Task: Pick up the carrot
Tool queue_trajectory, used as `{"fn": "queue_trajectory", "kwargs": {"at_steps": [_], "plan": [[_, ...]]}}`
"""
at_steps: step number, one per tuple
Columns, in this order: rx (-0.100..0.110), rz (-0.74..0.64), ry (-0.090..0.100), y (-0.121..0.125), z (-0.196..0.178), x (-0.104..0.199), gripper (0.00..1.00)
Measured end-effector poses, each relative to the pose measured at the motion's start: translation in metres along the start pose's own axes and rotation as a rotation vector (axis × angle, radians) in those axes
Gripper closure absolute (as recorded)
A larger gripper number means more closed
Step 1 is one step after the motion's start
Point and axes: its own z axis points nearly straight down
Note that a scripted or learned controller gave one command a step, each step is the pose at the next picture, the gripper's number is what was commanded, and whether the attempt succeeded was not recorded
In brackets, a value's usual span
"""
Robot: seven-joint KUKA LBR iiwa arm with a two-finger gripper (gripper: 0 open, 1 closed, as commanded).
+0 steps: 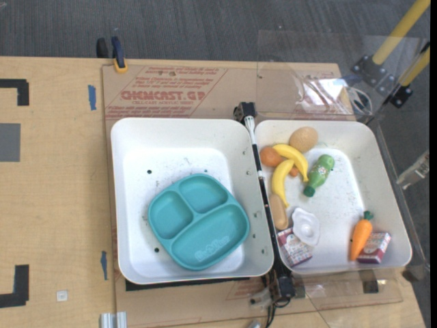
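A brown cardboard-covered bench [54,203] carries two shallow white bins side by side. In the right bin [369,139], the carrot [360,236] lies near the front right corner, touching a small maroon carton [374,247] just beside it. A banana [285,169] lies well apart from the carrot, toward the far left. The left bin [130,142] holds a teal divided plate [198,221]. The gripper's state cannot be told

Teal tray [199,221], banana [285,167], green bottle [319,172]

The banana [283,171] hides part of an orange thing [271,157] (perhaps fruit).
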Motion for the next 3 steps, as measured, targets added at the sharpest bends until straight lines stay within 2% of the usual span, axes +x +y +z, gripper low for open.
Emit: {"fn": "queue_trajectory", "kwargs": {"at_steps": [1, 2, 3], "plan": [[0.003, -0.003, 0.011, 0.001, 0.005, 0.003, 0.0], [0.006, 0.072, 0.022, 0.033, 0.087, 0.065, 0.0], [0.011, 0.172, 0.022, 0.017, 0.19, 0.053, 0.0]]}}
